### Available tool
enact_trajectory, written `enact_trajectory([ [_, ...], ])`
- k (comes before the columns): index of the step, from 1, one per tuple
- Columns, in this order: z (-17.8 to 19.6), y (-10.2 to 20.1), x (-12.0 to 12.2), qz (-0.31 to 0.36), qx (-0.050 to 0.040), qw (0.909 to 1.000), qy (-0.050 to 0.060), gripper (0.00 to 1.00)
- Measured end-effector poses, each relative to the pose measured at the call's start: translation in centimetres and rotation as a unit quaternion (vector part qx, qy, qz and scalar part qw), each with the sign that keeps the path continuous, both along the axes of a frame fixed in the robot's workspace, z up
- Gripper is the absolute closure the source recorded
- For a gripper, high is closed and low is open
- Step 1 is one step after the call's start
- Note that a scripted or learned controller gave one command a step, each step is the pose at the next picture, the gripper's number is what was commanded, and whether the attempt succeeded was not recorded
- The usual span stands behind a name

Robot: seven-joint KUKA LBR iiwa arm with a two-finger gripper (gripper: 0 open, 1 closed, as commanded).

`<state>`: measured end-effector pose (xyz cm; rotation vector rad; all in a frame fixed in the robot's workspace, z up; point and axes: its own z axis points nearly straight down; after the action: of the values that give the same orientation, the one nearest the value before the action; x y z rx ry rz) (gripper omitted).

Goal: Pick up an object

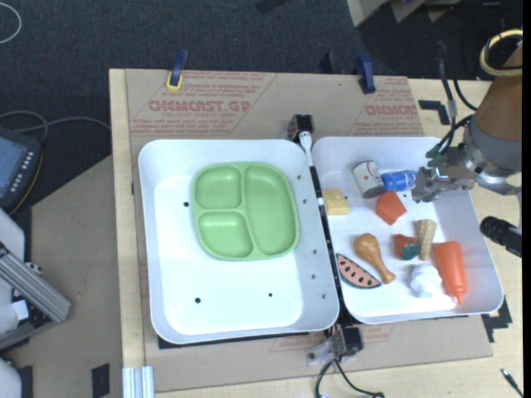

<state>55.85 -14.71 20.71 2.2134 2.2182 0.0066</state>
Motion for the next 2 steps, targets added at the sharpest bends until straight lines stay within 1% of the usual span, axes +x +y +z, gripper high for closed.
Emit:
enact_trajectory([
  [1, 1.9, 0.0, 0.1, 0.000, 0.0004, 1.0000, 0.002, 1.00],
  [2, 2.9, 5.1, -1.8, 0.002, 0.0028, 1.0000, 0.005, 1.00],
])
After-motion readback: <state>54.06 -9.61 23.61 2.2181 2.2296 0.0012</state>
